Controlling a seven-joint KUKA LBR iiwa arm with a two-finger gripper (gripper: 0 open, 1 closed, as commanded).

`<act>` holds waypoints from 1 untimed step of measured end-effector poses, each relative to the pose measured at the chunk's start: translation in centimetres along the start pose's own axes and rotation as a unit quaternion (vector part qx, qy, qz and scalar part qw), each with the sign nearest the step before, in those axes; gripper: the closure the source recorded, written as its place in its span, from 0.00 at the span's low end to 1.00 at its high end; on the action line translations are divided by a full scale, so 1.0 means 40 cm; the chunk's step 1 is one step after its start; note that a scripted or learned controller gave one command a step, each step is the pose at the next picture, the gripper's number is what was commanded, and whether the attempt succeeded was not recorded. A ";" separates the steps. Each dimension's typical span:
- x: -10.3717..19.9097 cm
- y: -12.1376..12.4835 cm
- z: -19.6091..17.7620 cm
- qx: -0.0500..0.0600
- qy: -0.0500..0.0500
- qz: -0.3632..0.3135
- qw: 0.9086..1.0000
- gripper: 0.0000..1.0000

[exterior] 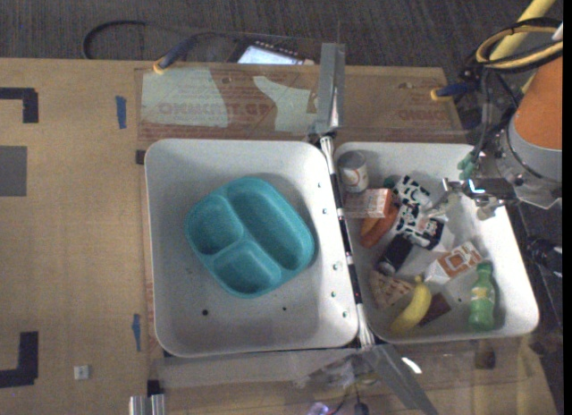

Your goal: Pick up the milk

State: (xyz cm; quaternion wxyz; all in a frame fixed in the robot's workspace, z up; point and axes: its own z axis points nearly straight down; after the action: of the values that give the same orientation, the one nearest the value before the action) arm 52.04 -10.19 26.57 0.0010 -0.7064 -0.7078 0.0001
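The grey arm's 2-finger gripper [478, 191] hovers over the right white plastic bin [523, 306]; whether its jaws are spread cannot be told. The black-and-white cow-patterned milk carton [414, 203] lies just left of the jaws, untouched, among other groceries.

Even, soft overhead light; the two shallow white plastic bins [170, 225] glare mildly, and the whole frame looks slightly blurred.
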 end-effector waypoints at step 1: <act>-0.104 0.181 0.270 -0.001 -0.001 -0.037 0.999 0.00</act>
State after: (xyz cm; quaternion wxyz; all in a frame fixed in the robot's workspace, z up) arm 59.26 -14.33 15.75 -0.0005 -0.6797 -0.7335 -0.0005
